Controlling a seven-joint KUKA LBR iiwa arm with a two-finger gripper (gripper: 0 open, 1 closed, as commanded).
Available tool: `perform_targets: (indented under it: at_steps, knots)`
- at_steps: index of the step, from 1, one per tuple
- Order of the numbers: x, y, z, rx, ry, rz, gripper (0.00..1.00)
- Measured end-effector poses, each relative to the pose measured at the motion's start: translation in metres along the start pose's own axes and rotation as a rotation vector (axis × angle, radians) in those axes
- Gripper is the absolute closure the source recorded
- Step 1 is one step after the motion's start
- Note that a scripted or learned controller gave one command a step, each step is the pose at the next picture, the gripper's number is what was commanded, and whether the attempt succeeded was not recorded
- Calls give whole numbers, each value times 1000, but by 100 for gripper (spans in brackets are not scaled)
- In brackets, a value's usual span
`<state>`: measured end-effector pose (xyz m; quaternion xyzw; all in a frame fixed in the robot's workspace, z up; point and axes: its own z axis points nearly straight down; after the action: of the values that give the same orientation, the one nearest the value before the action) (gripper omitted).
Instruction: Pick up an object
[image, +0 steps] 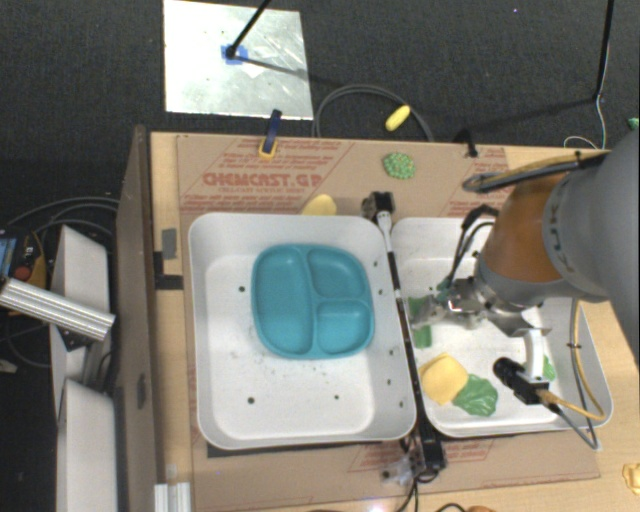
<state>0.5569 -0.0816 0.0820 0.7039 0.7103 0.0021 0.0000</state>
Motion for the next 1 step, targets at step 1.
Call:
perform_targets:
  at_steps: [1]
  knots:
    - [-1, 24, -3, -2, -3, 4, 0]
